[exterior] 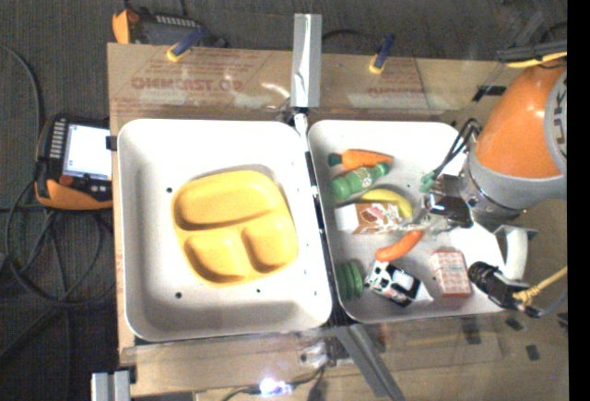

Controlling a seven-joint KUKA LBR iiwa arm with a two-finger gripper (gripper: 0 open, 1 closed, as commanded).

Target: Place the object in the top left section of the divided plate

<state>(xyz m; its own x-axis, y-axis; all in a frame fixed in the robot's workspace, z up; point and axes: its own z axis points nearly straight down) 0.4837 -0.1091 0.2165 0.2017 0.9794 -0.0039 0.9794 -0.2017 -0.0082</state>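
A yellow divided plate [221, 206] lies in the left bin [138, 233], with one long section at the top and two smaller ones below; nothing lies in any of them. My gripper [441, 206] hangs low over the right bin [415, 136], close to the right end of an orange-red pepper [400, 245] and just right of a red and white packet [373, 218]. The arm's grey wrist and orange band [521, 136] cover the bin's right side.
The right bin also holds a carrot [367, 156], a green bottle [358, 181], a banana [387, 200], a green ridged piece [348, 279], a black and white toy [391, 282] and a red box [449, 272]. A divider wall [313, 206] separates the bins.
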